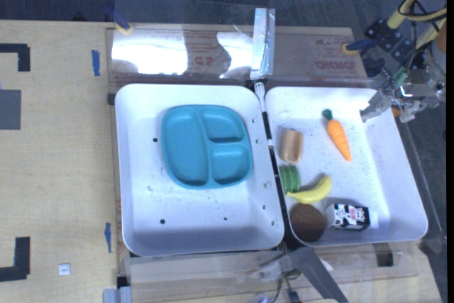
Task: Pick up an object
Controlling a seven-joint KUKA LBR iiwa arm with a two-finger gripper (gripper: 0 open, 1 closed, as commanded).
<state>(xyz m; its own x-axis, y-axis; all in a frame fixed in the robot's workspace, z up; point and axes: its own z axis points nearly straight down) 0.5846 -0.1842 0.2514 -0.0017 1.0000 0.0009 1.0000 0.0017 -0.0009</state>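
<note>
The carrot lay in the right bin, nearest the claw and just down-left of it, untouched. Farther off from the claw on the same side sat a tan roll, a green piece, a banana, a brown ball and a small black-and-white carton. The claw hung at the bin's far right rim with nothing between its fingers; whether they were spread or closed I could not tell. Well beyond, in the left bin, was a blue divided plate. To my eye, the pick had not started: choosing, descending, gripping and lifting all remained.
</note>
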